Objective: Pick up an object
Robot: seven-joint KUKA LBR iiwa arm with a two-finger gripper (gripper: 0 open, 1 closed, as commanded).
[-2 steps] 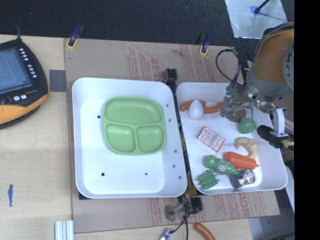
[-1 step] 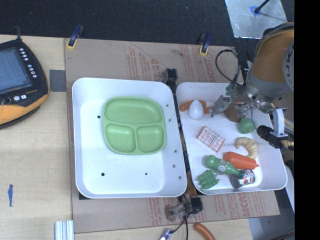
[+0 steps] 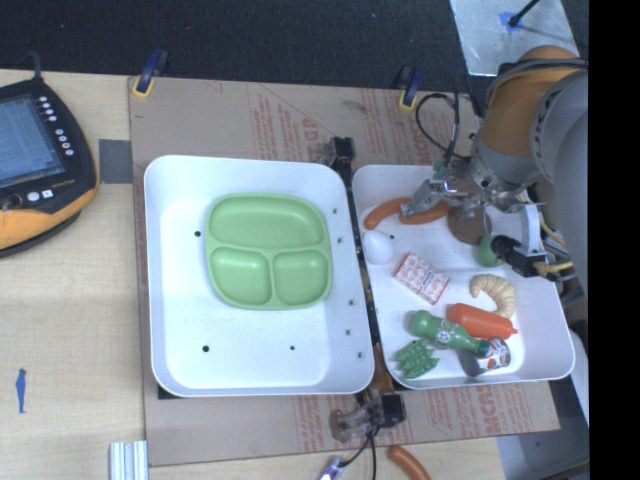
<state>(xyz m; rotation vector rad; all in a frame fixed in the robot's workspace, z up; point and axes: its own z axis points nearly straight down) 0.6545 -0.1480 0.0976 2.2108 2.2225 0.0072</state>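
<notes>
Brown cardboard point(image 3: 250, 118) covers the middle of a pale wooden bench point(image 3: 70, 318), and on it two shallow white bins sit side by side, their inner rims touching. At the bench's left edge a black and orange teach pendant point(image 3: 35, 163) is cut off by the frame. Near the bench's front edge an orange object point(image 3: 410, 461) is partly cropped and too small to identify. The left bin point(image 3: 175, 358) holds a green divided plate point(image 3: 268, 251) lying flat near its middle. The right bin point(image 3: 545, 363) carries the loose toys: a white egg-shaped piece point(image 3: 377, 247) at its left rim, a red-and-white patterned packet point(image 3: 421, 277) near its middle, a tan croissant shape point(image 3: 494, 290) toward the right rim, an orange carrot point(image 3: 483, 320) just in front of that, a green bottle point(image 3: 440, 329), a leafy green piece point(image 3: 414, 358) at the front rim, and a small can point(image 3: 493, 356) in the front right corner. An orange sausage-like piece point(image 3: 390, 211) lies at the back of this bin, partly hidden under the gripper point(image 3: 432, 200). The grey arm point(image 3: 540, 118), its orange band uppermost, bends down from the right over the bin's back right corner, hiding whatever lies beneath its wrist, including most of a brown object point(image 3: 464, 226) and a green one point(image 3: 487, 250). Whether the gripper is spread or closed, or touching the sausage-like piece, cannot be made out.
</notes>
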